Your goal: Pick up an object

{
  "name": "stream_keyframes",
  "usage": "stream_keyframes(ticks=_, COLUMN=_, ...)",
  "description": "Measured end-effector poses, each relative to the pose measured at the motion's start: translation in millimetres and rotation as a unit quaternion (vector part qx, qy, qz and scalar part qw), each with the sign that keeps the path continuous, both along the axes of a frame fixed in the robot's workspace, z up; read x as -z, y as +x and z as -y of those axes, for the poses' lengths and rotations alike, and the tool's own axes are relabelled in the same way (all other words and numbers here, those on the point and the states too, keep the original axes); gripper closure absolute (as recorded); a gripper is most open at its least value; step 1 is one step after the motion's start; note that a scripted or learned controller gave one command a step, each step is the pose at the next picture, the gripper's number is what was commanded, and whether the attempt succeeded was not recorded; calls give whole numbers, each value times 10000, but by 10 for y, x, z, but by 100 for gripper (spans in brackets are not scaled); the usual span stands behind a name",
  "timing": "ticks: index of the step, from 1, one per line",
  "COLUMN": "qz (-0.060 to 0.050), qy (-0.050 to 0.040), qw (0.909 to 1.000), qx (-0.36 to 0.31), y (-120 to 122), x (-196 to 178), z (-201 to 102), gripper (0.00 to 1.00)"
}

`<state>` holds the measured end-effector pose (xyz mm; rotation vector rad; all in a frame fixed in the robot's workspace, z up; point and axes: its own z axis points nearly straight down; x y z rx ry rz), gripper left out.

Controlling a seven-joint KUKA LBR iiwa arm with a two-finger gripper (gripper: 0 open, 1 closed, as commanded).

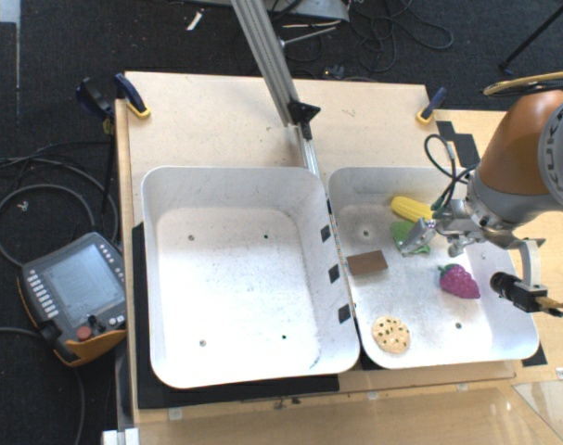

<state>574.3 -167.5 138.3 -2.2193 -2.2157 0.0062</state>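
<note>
The right bin (504, 341) holds several small objects. A yellow corn-like piece (409, 209) lies near its back. Just in front of it sits a green toy (412, 240). A brown block (366, 264) lies left of centre, a purple bunch of grapes (459, 282) to the right, and a round speckled cookie (390, 334) near the front. My gripper (437, 226) hangs low over the bin, right against the green toy's right side and just right of the yellow piece. The wrist hides how it meets the toy.
The left bin (170, 202) stands beside the right one, sharing a middle wall (332, 258). A slanted metal pole (267, 49) rises from the back of the bench. Yellow clamps (137, 108) sit at the bench's back corners. A teach pendant (72, 290) lies on the floor at left.
</note>
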Motion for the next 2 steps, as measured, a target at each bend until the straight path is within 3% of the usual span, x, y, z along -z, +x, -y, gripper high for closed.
stream_keyframes(ticks=1, qz=44, qy=-10, qw=10000, qx=-5, y=23, x=-143, z=2, gripper=100)
stream_keyframes(ticks=2, qz=64, qy=-16, qw=10000, qx=-20, y=115, x=-605, z=6, gripper=100)
